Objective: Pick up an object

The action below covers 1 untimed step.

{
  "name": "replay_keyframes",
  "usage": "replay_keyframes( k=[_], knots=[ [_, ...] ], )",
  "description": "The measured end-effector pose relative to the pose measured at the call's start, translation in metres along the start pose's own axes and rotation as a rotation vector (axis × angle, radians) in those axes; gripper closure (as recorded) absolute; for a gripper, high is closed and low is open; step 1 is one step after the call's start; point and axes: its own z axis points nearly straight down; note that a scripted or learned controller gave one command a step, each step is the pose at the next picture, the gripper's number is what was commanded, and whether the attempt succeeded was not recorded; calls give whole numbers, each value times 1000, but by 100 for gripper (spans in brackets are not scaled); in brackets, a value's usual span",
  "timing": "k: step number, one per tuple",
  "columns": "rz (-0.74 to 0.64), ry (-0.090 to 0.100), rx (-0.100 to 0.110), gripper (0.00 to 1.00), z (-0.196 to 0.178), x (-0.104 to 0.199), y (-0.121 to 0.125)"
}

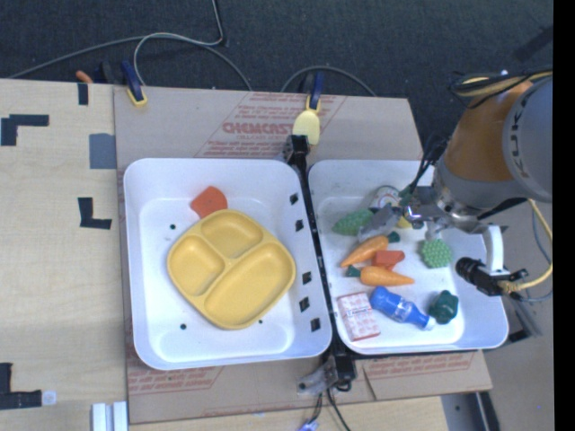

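We see the gripper (388, 212) low over the right bin (476, 335), its metal fingers pointing left from the wrist, but we cannot tell whether they are spread or pressed together, or whether anything sits between them. The arm (503, 146) comes in from the right, grey with a broad orange band above the wrist, bent down toward the bin's upper half.

Just left of the gripper lies a bumpy green toy vegetable (353, 222). Directly below the fingertips rests an orange carrot (364, 251), smooth and tapered, with a small red piece (389, 259) touching it and a second orange carrot (388, 277) just under that. Below and to the right of the gripper we find a round, knobbly green piece (437, 253). Further down sit a glossy blue bottle (398, 308), a dark teal rounded piece (444, 307) and a flat red-and-white printed packet (357, 316).

Well to the gripper's left, in the left bin (144, 330), rests a yellow plastic plate (231, 267) with three compartments, its rim smooth and rounded, and an orange block (208, 200) beside its upper edge. Both bins are shallow white plastic on brown cardboard (180, 124).
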Motion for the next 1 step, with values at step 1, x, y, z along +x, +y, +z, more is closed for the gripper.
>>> replay_keyframes(
  k=[1],
  knots=[
    [-1,-2,-6,0,72,18,43]
  ],
)
